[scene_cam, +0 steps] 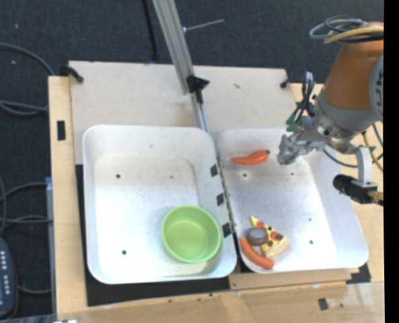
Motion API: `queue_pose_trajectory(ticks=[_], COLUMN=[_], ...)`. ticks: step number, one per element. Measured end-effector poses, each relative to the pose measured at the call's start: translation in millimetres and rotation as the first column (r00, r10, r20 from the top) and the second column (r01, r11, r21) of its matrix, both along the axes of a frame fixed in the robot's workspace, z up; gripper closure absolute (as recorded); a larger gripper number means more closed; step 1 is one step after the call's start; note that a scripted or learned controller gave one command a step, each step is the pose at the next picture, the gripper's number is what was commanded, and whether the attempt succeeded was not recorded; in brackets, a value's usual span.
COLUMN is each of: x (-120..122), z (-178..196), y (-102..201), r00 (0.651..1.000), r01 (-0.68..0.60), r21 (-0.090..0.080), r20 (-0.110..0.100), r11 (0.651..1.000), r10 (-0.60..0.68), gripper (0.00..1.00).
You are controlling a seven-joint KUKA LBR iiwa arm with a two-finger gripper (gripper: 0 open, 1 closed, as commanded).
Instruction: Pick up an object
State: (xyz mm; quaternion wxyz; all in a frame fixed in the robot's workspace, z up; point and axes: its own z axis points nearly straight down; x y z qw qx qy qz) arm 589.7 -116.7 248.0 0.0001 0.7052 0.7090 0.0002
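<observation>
Dark carpet with loose cables surrounds a pale wooden counter, which bears two shallow white bins side by side; a slanted metal rail crosses the counter from the top and ends at the seam between the bins.

The left bin holds one thing, a green bowl, upright in its near right corner.

The right bin holds two groups; one orange chili pepper lies alone near the far wall, well apart from the rest; in the near left corner sits one small white plate carrying a cluster of toy food: one pizza slice, one orange sausage and one dark round piece, all touching.

The grey arm with its orange band reaches in from the right; its gripper hangs over the far part of the right bin, just beside the stem end of the chili pepper; whether the gripper is open or closed cannot be told from this angle, and nothing is seen held in it. Nothing lies between gripper and pepper; a black fitting juts over the bin's right rim.
</observation>
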Motion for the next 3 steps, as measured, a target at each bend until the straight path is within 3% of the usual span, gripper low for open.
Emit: queue_pose_trajectory(ticks=[3], x=[-28.8], z=[-7.8], y=[163.7], r00=[1.0], r01=[-0.002], r21=[0.001], r20=[-0.001], r11=[1.0], r10=[0.002], gripper=[1.0])
